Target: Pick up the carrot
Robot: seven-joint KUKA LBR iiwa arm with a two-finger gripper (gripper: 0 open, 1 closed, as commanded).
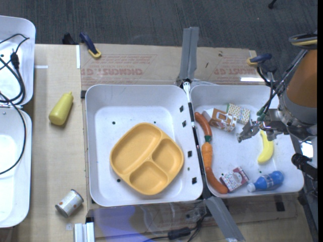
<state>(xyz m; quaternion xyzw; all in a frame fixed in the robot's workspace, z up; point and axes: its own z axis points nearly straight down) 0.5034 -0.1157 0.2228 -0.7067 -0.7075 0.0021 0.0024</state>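
Note:
The carrot (207, 158) is orange with a small green top. It lies along the left wall of the right bin (282, 189), pointing toward the front. My gripper (249, 132) hangs over the middle of the right bin, to the right of the carrot and well apart from it. Nothing of the carrot is at the gripper. A yellow banana (266, 148) lies just right of the gripper.
A red sausage (202, 123) lies just behind the carrot. Also in the right bin are an orange carton (223, 119), a pale packet (240, 113), a small red box (234, 179) and a blue bottle (266, 181). The left bin (101, 135) holds a yellow divided plate (147, 158).

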